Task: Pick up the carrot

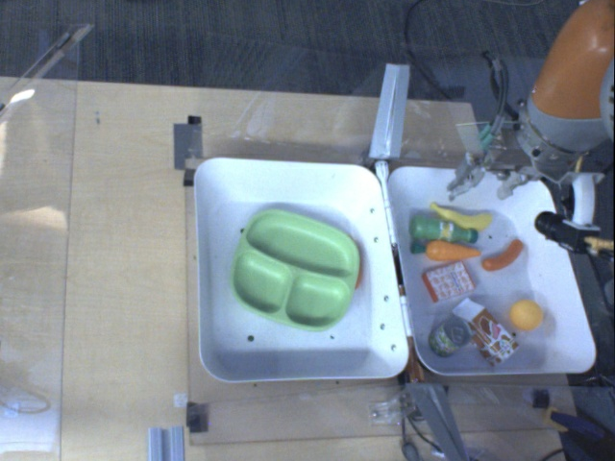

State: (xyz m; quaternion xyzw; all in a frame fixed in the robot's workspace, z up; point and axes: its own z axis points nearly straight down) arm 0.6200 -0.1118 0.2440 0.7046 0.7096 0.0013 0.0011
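Carrot [452, 252] lay in the right bin [577, 349], orange and slightly tapered, just below a green bottle [438, 229] and a yellow banana [461, 216], which touched or nearly touched it. To its right sat a red-orange sausage-shaped piece [503, 255], apart from it. Below the carrot rested a small red-and-white card [449, 280]; its print was too small to read. Further down were a round tin [449, 336], a brown-and-white carton [493, 335] with illegible markings, and a yellow ball-like fruit [526, 315].

Both bins stood on a pale wooden bench [115, 257], with dark carpet beyond its far edge. The left bin [216, 257] held a green divided tray [296, 269] with three compartments. A metal bar [389, 113] rose from the seam between the bins.

The gripper [487, 169] hung over the far rim of the right bin, above and to the right of the banana, well apart from the carrot; whether its claw was released or clenched could not be told from this angle. Bare white floor showed along the right bin's near edge and in its far right corner.
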